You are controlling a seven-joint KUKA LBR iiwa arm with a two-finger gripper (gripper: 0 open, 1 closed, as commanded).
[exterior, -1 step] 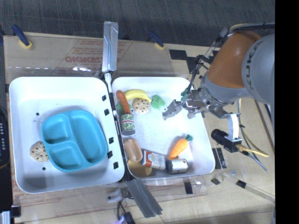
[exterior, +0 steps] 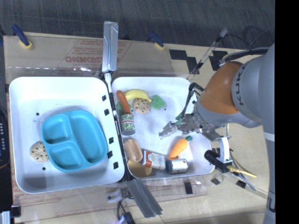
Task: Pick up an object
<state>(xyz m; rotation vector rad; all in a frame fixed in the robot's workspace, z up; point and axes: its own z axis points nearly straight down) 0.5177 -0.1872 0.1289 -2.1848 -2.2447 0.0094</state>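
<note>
Carrot (exterior: 178, 148) on white bin (exterior: 154, 85) floor

carrot (exterior: 178, 148) | orange body, green tip | lying tilted, green tip up-right | in right bin (exterior: 154, 83), near its lower right corner | just above a small can (exterior: 177, 165) lying on its side

the arm (exterior: 252, 92) bears "ku" (rest hidden); red print on the cardboard (exterior: 84, 55) is unreadable.

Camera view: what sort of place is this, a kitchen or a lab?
Probably a robot lab bench: two white bins clamped side by side, toy food such as a carrot, and a KUKA arm.
</note>
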